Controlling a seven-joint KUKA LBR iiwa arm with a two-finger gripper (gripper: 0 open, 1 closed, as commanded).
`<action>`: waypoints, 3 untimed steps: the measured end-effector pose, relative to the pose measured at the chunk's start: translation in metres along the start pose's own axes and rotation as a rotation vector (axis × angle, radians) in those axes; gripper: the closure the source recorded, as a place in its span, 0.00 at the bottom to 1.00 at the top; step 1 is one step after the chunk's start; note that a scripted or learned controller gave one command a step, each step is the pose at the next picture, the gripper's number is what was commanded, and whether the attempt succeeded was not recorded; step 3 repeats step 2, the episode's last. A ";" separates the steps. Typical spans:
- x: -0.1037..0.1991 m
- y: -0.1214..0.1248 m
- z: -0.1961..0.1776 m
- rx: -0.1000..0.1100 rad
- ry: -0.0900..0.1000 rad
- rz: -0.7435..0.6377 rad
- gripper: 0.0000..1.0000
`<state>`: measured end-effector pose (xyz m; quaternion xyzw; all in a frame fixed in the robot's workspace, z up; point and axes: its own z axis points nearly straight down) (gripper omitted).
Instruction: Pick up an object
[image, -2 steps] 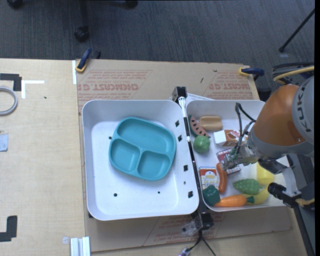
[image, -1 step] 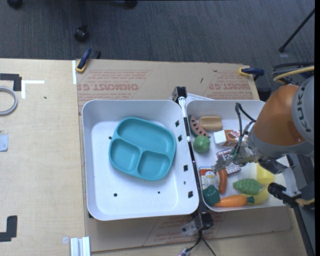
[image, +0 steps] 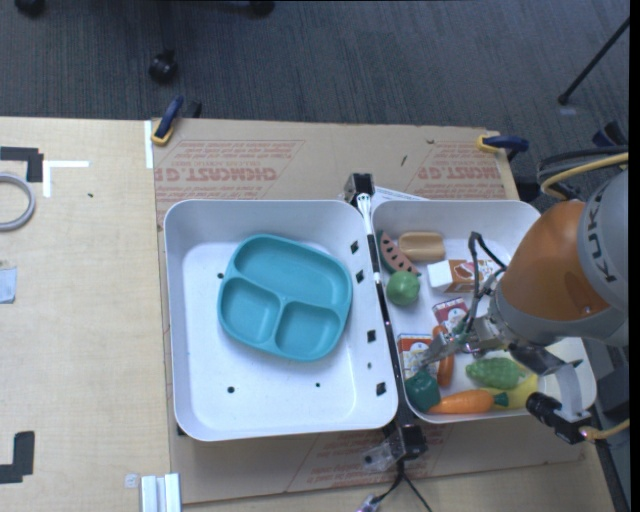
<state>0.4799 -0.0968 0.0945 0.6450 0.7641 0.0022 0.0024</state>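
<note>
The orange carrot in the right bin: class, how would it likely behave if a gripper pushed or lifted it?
The carrot looks like smooth moulded toy food, so probably light and stiff. Its tapered, rounded shape suggests that it could roll or swing round when nudged. It lies against the right bin front wall beside a green vegetable, so a push may jam rather than move it.

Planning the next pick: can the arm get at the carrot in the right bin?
Probably yes. The carrot lies uncovered along the near wall of the right bin, close to the claw, though a green vegetable crowds it.
</note>
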 end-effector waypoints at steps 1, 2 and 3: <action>0.001 0.001 -0.010 0.001 0.003 0.002 1.00; 0.051 0.009 -0.175 0.005 -0.001 -0.148 1.00; 0.051 0.009 -0.175 0.005 -0.001 -0.148 1.00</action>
